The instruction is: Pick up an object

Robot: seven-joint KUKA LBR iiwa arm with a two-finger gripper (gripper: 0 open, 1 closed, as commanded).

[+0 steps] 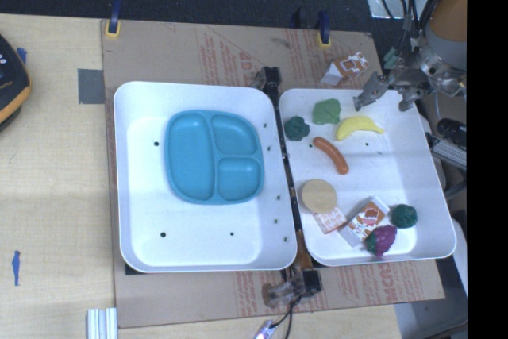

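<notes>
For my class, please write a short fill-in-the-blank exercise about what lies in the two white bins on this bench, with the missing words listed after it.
1. The blue divided plate lies in the ______ bin of the camera view.
2. The banana is coloured ______.
3. The sausage lies between the banana and the round tan ______.
4. The arm's gripper hangs over the right bin's ______ edge.

Missing words: left; yellow; cookie; far
</notes>
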